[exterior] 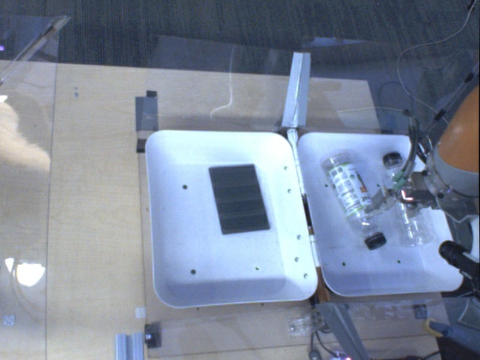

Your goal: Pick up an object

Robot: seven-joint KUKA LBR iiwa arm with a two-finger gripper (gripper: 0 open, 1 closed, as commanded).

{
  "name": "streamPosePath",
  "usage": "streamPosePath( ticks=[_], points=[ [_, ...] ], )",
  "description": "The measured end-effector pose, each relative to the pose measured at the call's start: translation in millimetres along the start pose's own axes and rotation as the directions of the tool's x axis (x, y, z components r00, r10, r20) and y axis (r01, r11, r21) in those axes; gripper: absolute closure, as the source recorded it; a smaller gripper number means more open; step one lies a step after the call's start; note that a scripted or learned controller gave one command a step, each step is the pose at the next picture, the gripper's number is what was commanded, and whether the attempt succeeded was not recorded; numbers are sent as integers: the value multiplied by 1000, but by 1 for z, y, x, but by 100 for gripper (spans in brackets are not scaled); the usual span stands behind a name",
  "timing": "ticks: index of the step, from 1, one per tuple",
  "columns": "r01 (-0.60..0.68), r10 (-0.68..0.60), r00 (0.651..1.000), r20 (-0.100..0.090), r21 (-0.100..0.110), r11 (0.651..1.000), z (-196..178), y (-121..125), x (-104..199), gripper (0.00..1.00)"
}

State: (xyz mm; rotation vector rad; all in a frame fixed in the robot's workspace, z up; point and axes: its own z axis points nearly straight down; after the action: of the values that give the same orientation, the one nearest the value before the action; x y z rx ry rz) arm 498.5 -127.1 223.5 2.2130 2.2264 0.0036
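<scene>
Down at the bottom edge we see a small clear plastic piece (301, 325) lying on the light wooden bench (75, 201), just below the seam where the two bins meet. Above it sits the left shallow white bin (172, 276), and flat in its middle lies a dark grey ribbed rectangular pad (238, 199), well apart from everything else. We move across to the right shallow white bin (330, 272): a clear plastic bottle with a printed label (346, 187) lies on its side there, slanting from upper left to lower right. Near its lower end rests a small black cap-like piece (375, 239), and another small dark round piece (391, 158) sits up by the far rim. The grey arm with the orange band (459, 145) comes in from the right, and its gripper (396, 193) is low over this bin, just beside the bottle's lower end. Whether that claw is spread or pressed together, we cannot tell.
</scene>
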Motion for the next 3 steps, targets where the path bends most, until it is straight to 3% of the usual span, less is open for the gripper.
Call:
streamPosePath(
  ticks=[1,2,3],
  points=[
    [97,-97,995,1,-3,995,130,50,6,0],
    [-22,22,1000,3,-11,1000,134,174,-15,0],
    [154,-154,988,-1,-11,988,133,112,-49,0]
  ],
)
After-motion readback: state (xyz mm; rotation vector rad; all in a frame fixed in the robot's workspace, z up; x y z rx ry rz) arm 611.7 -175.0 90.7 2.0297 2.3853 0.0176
